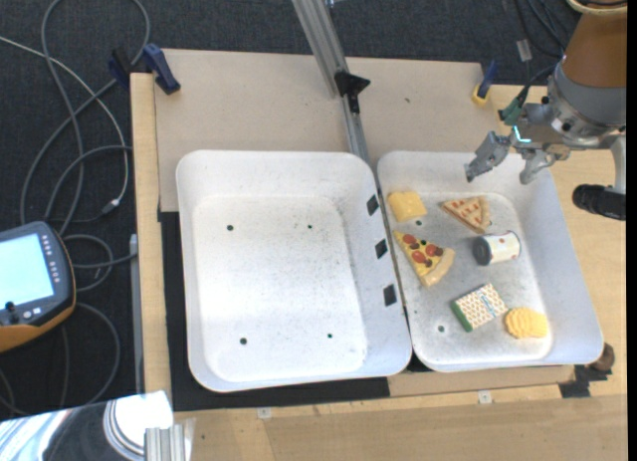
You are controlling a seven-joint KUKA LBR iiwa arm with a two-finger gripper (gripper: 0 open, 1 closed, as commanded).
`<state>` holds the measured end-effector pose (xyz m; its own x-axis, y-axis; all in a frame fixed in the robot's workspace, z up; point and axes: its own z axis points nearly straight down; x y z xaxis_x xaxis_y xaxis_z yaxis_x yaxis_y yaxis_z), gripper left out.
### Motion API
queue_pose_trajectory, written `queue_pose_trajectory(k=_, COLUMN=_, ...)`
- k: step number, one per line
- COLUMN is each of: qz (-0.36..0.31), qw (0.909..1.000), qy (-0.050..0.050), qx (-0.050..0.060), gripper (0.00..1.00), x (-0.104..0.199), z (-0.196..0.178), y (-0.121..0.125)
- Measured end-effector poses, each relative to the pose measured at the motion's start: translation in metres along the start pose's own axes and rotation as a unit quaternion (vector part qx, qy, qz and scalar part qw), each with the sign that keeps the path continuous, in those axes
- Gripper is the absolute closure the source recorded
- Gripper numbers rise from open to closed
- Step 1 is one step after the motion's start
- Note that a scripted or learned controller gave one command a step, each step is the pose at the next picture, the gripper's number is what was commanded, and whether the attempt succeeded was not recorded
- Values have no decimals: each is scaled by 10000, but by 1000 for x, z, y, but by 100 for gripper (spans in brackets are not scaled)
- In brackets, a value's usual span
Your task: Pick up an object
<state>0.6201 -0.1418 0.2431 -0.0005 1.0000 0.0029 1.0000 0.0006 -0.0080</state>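
My gripper (510, 162) hangs over the back edge of the right bin (567, 280), open, its two fingers spread wide with nothing between them. Below it in that bin lie a small pizza wedge (468, 212), a yellow cheese-like block (406, 205), a larger pizza slice with red toppings (424, 256), a small white and dark can on its side (496, 248), a green-edged checkered piece (478, 307) and a yellow ridged piece (526, 324). The small pizza wedge lies closest to the fingers, just in front of them.
The left bin (279, 270) sits beside the right one. A metal pole (318, 31) slants down to the gap between the bins. Blue clamps (159, 69) hold the bench's back corners. Cables and a pendant (30, 280) lie left of the bench.
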Motion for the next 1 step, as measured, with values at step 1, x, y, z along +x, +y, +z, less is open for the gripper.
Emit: queue_pose_trajectory(k=1, qz=-6, qw=10000, qy=-6, qx=-26, gripper=0, x=0, z=-3, y=1)
